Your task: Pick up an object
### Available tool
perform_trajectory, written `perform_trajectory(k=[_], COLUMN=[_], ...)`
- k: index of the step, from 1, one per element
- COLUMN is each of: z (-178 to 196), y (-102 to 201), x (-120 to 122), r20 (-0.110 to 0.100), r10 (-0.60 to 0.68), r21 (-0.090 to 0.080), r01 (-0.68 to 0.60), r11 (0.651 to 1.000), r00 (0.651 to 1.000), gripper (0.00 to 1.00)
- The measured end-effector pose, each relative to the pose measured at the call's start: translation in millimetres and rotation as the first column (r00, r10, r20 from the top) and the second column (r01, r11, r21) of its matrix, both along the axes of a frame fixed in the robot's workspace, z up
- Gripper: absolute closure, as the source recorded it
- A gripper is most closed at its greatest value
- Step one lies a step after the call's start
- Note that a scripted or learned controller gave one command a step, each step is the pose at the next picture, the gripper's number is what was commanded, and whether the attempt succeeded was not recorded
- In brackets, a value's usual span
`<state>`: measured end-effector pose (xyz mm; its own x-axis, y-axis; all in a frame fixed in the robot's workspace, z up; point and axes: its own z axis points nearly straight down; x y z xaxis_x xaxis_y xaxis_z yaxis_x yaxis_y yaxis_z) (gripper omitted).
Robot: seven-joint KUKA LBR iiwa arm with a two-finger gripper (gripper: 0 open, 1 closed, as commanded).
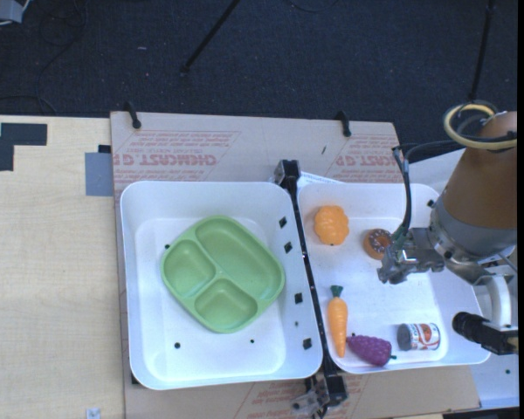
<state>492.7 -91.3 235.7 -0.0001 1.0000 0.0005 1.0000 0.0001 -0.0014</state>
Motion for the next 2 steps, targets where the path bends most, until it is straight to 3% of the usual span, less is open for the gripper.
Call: perform_trajectory(k=[2], z=[-1.4], y=[84.6], x=[41.8], r20=[-0.001], r10=[0.004], r21=[0.001], r01=[-0.004], r11=[1.0], r00=[1.0], gripper=[1.0])
